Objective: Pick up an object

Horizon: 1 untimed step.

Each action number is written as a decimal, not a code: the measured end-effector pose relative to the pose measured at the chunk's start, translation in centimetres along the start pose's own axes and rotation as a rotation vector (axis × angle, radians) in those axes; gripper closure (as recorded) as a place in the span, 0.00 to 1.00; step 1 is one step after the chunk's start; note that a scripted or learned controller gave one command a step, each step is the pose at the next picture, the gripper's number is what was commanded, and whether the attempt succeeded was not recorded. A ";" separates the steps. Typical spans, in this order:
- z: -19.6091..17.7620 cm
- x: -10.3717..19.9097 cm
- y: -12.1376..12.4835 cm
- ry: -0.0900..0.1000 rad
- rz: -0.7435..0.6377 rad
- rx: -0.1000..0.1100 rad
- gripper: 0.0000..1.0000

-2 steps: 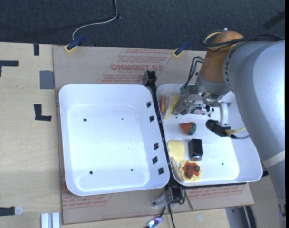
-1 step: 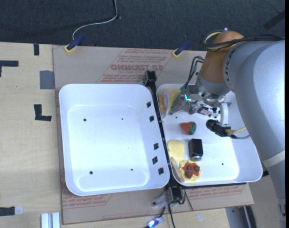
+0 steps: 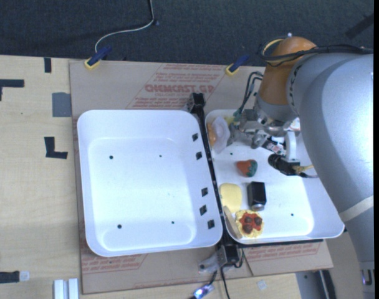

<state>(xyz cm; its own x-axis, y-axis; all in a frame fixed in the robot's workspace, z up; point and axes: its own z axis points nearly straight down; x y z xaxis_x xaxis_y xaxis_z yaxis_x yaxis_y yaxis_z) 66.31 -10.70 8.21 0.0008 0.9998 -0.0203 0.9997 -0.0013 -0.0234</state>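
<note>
Right now I see the grey arm with its orange band (image 3: 282,80) reaching in over the right-hand shallow white bin (image 3: 302,220), its big grey body covering that bin's right side. The pincer (image 3: 255,132) sits low at the far end of this bin, a cluster of metal and dark parts close to the far wall. I cannot tell how far it is open, and I cannot make out anything between its tips, so I will not call it a grasp.

Just left of the pincer, against the bin's far-left corner, lies a pale, crumpled translucent object (image 3: 217,131); whether the pincer touches it I cannot tell. Nearer to me than the pincer, on the bin floor, rests a small red-and-green piece (image 3: 246,166), apart from the pincer. Further toward the near wall I see a small black rectangular block (image 3: 257,194), and just left of it a soft yellow rounded item (image 3: 231,195) by the divider. At the near-left corner lies a yellow piece with red spots (image 3: 250,223).

The left-hand shallow white bin (image 3: 143,179) sits beside it, both on a cardboard sheet (image 3: 171,86) on the counter (image 3: 27,167).
</note>
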 end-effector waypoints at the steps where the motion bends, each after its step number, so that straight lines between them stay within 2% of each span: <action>1: 0.0 -2.3 -5.9 0.019 0.002 -0.020 0.00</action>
<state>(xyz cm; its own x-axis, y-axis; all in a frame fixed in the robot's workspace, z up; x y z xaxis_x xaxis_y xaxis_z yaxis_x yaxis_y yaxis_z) 60.39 -13.01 8.35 0.0033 1.0000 -0.0014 1.0000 -0.0033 -0.0032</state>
